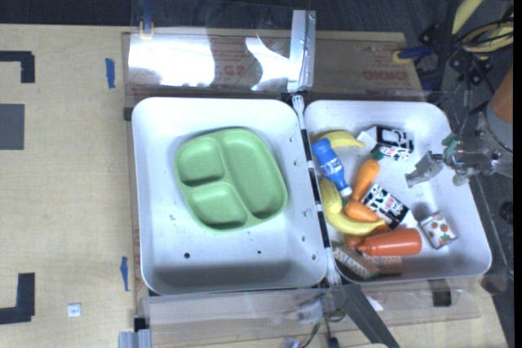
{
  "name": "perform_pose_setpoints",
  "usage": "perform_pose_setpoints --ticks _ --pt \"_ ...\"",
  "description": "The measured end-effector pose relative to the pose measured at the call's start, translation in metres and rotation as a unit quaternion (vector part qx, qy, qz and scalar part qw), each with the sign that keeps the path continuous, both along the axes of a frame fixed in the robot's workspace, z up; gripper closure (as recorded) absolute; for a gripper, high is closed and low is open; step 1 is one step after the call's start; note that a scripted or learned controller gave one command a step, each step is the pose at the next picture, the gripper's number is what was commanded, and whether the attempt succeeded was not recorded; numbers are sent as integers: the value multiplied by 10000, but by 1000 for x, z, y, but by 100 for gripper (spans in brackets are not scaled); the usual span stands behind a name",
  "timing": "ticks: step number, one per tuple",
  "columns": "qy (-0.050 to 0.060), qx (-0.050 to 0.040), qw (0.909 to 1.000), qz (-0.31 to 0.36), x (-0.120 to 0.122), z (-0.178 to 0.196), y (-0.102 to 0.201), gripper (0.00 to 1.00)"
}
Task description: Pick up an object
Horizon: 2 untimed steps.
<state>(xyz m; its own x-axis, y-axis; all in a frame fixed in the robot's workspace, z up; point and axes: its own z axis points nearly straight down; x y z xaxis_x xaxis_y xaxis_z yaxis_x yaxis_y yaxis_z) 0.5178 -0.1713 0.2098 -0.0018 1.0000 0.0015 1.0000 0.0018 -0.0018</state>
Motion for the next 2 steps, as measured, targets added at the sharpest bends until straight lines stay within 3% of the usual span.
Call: perform_pose_setpoints --ticks 1,2 --pt "1 2 9945 1047 16 -37 60 0" --pt "-181 -87 9995 239 -30 -98 42 0"
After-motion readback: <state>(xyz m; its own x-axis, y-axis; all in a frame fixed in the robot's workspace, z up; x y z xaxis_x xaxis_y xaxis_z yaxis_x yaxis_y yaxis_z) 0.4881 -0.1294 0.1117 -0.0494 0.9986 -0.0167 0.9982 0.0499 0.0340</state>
